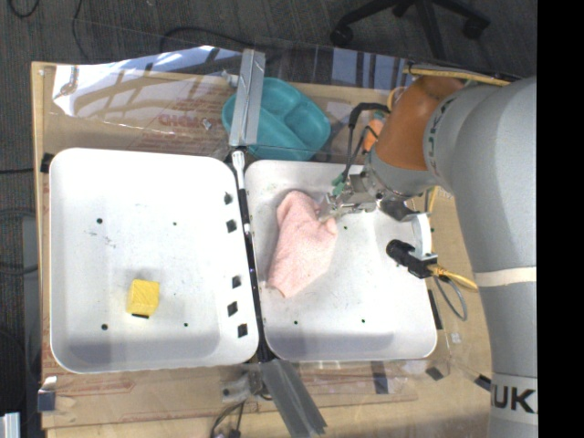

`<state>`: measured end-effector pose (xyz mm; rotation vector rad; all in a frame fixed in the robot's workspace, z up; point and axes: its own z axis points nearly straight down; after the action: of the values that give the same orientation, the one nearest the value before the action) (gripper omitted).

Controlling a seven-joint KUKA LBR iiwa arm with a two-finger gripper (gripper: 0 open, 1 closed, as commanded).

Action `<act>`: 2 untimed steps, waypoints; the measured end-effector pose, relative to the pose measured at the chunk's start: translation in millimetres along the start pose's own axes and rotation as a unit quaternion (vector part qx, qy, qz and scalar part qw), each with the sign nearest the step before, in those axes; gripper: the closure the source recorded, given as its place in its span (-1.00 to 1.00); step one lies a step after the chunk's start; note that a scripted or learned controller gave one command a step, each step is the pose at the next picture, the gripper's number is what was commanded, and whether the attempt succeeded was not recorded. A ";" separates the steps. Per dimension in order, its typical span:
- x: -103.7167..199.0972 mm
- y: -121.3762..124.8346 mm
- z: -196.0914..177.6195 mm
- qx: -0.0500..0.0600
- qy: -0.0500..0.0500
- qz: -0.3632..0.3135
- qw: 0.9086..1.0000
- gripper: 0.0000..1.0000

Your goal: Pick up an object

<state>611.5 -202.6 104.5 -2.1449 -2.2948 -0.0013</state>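
Pink cloth point(301, 243) lay in the right bin point(401, 331), its long axis running near-left to far-right, just left of the gripper point(336, 204); whether the fingers gripped it, I couldn't tell.

The counter point(55, 94), a light wooden top, is filling most of the frame and sitting on dark carpet. Two white bins are lying side by side on it. The left bin point(64, 245) is covering the left half of the frame, and the right bin point(383, 336) is covering the centre and lower right. Their inner edges are meeting along a dark strip with clips. A teal tray point(283, 121) is resting on the counter at upper centre, just beyond the right bin's far rim. A clear plastic sheet point(137, 85) is standing along the counter's far edge at upper left, catching glare.
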 end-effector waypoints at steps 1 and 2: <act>37.6 48.3 -83.0 0.001 0.000 -0.007 1.000 1.00; 55.1 50.0 10.4 0.001 0.000 -0.260 0.965 1.00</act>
<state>657.7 -144.3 94.2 -1.4727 -2.7730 0.0010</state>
